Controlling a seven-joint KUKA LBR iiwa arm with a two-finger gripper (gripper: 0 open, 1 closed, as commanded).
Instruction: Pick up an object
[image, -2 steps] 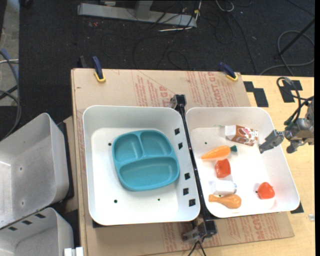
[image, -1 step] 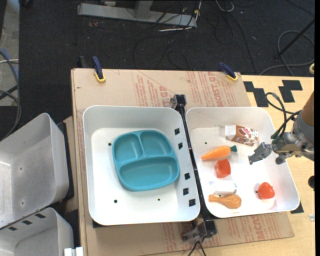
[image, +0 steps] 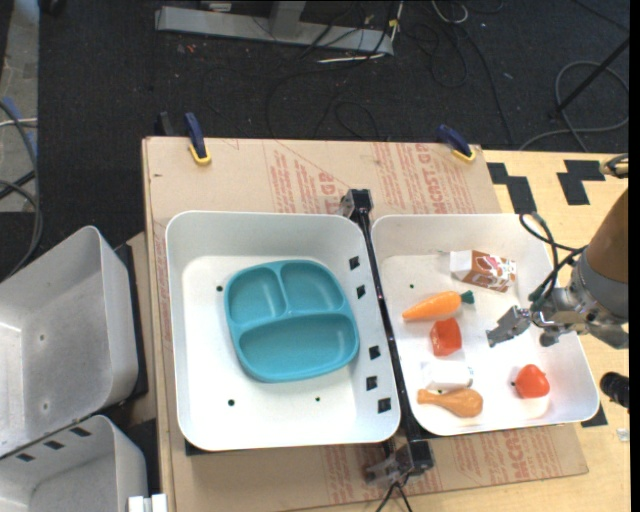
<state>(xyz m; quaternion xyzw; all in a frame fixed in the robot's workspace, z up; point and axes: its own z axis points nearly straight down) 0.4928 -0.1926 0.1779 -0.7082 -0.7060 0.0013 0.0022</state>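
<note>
The right bin (image: 570, 405) holds an orange carrot (image: 434, 306), a red block (image: 446, 337), a tan chicken drumstick (image: 455, 401), a red pepper (image: 531, 381) and a brown-and-white packet (image: 487, 269). My gripper (image: 525, 333) hovers over the right part of this bin, between the packet and the red pepper. It is open, with nothing between its fingers. The red block lies to its left and the pepper just below it.
The left bin (image: 190, 400) holds a teal divided plate (image: 290, 319). A black divider (image: 380, 330) runs between the bins. White tubs (image: 60, 330) stand off the bench at the left. Cables lie on the dark floor behind.
</note>
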